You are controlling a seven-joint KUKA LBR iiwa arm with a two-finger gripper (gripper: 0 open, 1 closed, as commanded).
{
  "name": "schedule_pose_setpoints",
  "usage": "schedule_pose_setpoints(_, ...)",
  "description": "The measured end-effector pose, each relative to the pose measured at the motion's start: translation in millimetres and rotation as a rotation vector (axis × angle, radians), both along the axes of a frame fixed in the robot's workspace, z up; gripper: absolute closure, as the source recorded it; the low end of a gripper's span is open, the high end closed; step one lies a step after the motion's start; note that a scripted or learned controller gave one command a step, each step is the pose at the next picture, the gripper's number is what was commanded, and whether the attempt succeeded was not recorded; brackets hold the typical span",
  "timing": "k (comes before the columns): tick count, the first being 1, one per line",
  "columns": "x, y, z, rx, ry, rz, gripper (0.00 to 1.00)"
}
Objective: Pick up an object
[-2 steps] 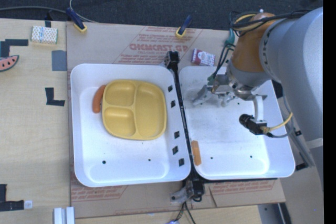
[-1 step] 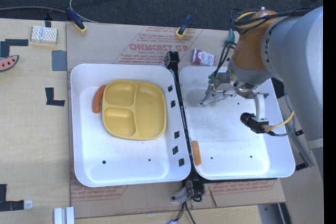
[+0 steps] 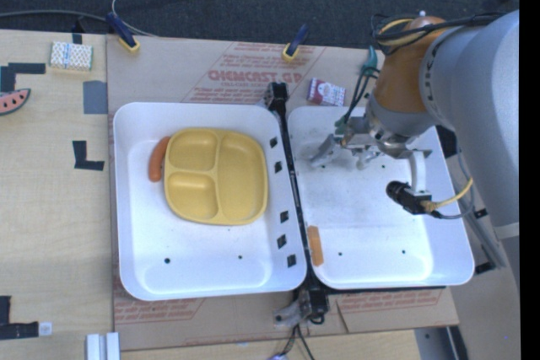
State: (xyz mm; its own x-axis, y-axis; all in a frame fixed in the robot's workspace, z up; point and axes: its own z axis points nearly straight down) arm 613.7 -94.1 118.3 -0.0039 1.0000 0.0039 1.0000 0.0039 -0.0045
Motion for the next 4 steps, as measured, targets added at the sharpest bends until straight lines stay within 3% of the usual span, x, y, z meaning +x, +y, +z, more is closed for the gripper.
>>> schedule_pose_setpoints(1, 55, -10, -33, -0.004, -0.007, -0.001, 0.00)
schedule_pose_setpoints(2, 55, -11, -23, -0.008, -0.007, 0.000, 1.00)
schedule_pose_setpoints(3, 55, -11, -23, -0.009, -0.006, 0.000, 0.00)
schedule_pose_setpoints(4, 54, -2, -33, -0.007, -0.004, -0.003, 0.00)
